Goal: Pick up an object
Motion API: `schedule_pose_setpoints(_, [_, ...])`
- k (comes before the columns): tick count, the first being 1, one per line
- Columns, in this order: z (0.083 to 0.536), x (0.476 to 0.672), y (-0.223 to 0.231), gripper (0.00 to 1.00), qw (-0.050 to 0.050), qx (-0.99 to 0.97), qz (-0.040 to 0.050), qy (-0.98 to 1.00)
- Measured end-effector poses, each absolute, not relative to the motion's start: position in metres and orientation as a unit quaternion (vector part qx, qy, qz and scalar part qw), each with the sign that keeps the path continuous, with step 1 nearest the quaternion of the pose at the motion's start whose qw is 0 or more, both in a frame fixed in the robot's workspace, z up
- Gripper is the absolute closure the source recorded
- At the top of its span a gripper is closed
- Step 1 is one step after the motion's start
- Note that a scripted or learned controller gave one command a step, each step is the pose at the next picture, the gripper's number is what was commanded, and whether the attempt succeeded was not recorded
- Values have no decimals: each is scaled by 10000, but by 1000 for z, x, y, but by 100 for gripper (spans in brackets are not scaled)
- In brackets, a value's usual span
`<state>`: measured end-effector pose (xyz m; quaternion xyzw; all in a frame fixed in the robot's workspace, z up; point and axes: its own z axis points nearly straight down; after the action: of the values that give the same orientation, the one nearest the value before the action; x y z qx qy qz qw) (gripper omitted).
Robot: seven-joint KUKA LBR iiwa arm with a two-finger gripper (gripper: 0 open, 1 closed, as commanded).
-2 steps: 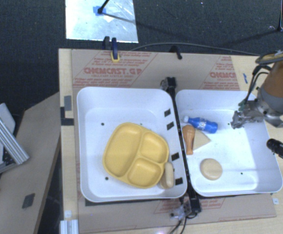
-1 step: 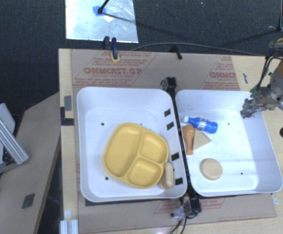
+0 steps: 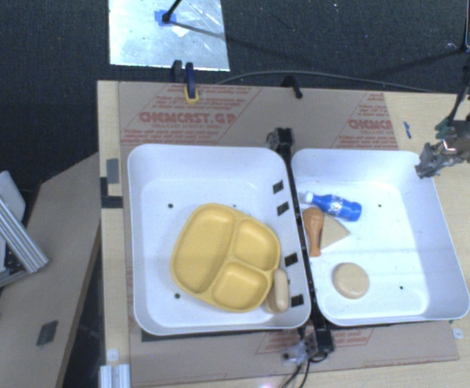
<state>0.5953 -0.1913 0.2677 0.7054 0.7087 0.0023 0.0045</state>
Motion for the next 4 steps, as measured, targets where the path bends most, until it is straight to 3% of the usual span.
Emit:
schedule_pose_setpoints(1, [292,597,-192,100,23,7054,12,7088])
schedule_pose_setpoints(2, [279,602,-141,100,4,7039,10,7103])
schedule_pose_setpoints(4, [248,592,-33,100,-4,7036,11,7106])
